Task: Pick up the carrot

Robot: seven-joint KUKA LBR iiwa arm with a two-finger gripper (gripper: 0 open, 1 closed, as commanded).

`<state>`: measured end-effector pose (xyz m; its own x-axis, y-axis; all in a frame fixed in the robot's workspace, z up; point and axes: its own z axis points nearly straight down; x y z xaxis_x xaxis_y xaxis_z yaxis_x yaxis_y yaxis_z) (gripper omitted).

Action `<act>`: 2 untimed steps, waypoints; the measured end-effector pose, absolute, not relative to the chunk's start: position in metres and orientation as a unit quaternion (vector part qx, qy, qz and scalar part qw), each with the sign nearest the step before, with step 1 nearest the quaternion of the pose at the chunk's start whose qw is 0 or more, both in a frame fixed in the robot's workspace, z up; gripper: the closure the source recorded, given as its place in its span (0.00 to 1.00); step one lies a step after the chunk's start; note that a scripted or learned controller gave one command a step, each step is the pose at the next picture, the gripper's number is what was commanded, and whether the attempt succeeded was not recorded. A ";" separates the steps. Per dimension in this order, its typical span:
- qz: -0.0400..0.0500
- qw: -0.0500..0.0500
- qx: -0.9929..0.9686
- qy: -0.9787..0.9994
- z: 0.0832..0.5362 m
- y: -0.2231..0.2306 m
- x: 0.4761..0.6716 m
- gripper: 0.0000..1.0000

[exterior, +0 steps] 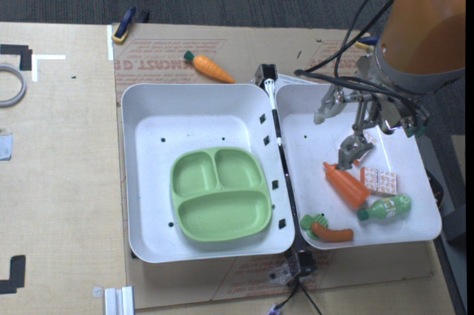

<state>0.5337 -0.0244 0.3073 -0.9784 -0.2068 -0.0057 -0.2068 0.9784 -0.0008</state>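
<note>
Orange and tapered, one toy carrot point(345, 184) lies slantwise in the right-hand shallow white bin point(311, 130), with the metal two-finger gripper point(355, 153) poised just above its upper end; its fingers look nearly closed with nothing between them. Beside that carrot sit a small red-and-white packet point(378, 179) and a green plastic bottle point(385, 208), and a smaller carrot with green leaves point(324, 230) rests near the front wall. The left white bin point(148, 113) holds a light green sectioned plate point(220, 193). Another orange carrot with a green top point(209, 67) lies on the cardboard sheet point(159, 54) behind the bins.
</note>
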 end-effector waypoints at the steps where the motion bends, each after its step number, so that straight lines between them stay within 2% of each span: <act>1: 0.000 0.003 -0.104 0.995 0.307 -0.024 0.534 0.00; 2: 0.000 0.003 -0.104 0.995 0.307 -0.024 0.534 0.00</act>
